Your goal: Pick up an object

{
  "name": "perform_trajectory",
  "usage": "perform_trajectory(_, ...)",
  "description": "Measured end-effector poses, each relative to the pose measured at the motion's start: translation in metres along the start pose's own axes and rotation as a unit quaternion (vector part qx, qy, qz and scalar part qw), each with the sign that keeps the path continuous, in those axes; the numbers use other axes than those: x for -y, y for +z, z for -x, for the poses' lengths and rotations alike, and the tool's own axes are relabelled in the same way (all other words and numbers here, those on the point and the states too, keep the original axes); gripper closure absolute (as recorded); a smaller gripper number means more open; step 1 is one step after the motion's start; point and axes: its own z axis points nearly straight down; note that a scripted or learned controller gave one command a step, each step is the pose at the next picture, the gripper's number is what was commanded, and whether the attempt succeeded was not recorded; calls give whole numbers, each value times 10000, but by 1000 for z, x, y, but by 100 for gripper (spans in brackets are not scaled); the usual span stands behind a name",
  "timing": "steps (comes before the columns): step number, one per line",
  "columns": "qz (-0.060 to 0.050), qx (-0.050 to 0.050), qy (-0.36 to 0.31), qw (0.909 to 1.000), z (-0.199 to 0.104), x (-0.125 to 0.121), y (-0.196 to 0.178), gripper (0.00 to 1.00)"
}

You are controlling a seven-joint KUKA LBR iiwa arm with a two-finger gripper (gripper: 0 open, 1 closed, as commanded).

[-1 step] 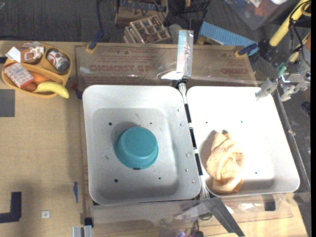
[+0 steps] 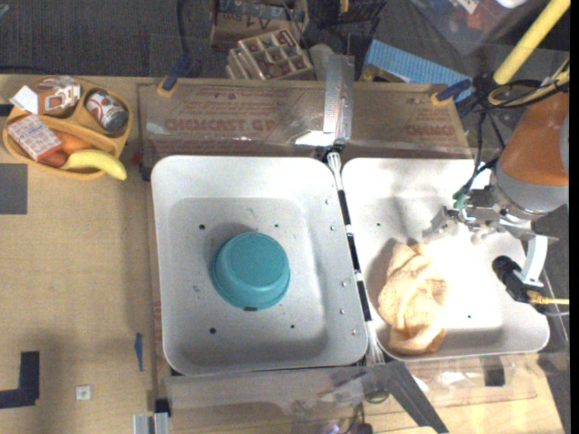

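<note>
Teal round bowl, crumpled tan cloth

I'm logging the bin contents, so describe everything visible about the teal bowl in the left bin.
The teal bowl is round, smooth and matte, plastic by its look. It appears to lie upside down, its flat base up and its wider rim on the floor of the left bin. It sits slightly below the middle of that floor, apart from all four walls. Nothing else touches it.

Robotics lab: bench with white bins, cable clutter, crates behind.
</note>
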Motion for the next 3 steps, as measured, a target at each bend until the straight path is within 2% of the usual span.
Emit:
perform_trajectory(1,50,1,-86,9999,-38,82,33,0)
perform_trajectory(2,53,3,-88,9999,-38,82,33,0)
perform_trajectory(3,69,13,-1176,9930,-50,-2,33,0)
